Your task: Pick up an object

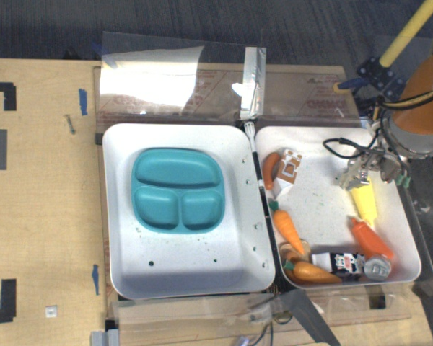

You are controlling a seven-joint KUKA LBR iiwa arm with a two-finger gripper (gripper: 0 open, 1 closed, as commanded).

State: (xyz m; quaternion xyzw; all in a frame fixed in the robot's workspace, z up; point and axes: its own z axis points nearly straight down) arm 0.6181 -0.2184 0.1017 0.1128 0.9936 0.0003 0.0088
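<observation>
My gripper (366, 173) hangs over the upper right part of the right bin (319, 197), with grey wrist and cables above it. Its tip sits right at the top end of a yellow oblong object (365, 204) that lies on the bin floor, or just above it. An orange bottle with a grey cap (372, 242) lies just below the yellow object. A carrot (287, 227), a brown sausage (271, 166) and a white and orange packet (289, 170) lie along the bin's left side.
A black and white small pack (340, 262) and an orange-brown food piece (312, 272) rest at the right bin's front edge. The left bin (117, 215) holds a teal divided plate (178, 188). A clear plastic panel (202, 85) stands behind the bins.
</observation>
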